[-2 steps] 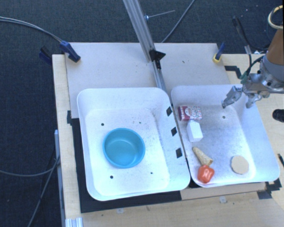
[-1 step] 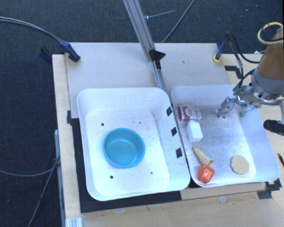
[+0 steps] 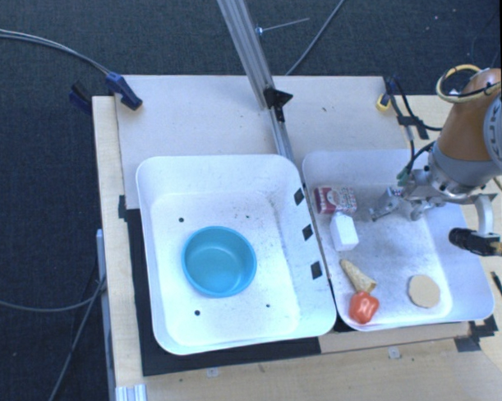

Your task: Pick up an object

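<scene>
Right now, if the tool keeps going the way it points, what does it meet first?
The tool points toward the left of the view; first in line looks like the white block, possibly the red-and-white packet. Height is unclear.

My bench (image 3: 199,115) has the two white bins sitting on it, left bin (image 3: 164,186) right against right bin (image 3: 476,299).

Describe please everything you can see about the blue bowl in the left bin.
The blue bowl is round, of one even light blue colour, and looks like smooth plastic. It stands upright with its opening up, and nothing can be seen inside it. It sits on the floor of the left bin, a little left of the middle and toward the near side. It is the one object in that bin; nothing else touches it. The gripper is far from it, over the right bin.
</scene>
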Available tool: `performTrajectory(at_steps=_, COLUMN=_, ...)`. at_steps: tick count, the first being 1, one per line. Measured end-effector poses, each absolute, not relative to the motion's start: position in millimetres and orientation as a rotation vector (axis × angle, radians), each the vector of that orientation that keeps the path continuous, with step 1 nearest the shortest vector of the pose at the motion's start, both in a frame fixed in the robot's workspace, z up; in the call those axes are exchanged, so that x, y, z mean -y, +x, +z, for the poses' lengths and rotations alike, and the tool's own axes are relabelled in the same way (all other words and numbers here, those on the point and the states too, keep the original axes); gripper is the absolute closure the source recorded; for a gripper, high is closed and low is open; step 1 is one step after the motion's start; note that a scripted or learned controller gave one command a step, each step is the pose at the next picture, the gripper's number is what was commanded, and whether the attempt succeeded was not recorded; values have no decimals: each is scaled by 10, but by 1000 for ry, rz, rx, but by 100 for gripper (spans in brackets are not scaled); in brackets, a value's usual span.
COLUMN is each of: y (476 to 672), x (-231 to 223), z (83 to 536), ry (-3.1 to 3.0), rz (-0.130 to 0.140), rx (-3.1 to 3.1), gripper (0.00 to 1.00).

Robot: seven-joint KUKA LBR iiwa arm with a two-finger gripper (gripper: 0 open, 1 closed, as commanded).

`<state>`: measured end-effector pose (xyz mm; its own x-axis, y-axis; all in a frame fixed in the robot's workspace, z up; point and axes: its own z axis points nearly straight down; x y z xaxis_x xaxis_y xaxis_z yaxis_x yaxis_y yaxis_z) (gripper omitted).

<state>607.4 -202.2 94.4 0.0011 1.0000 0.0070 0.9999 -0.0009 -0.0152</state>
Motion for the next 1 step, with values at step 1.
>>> performTrajectory(at_steps=1, y=6104, x=2025, z=1123, ry=-2218, rz=-1, rx=2215, gripper=100)
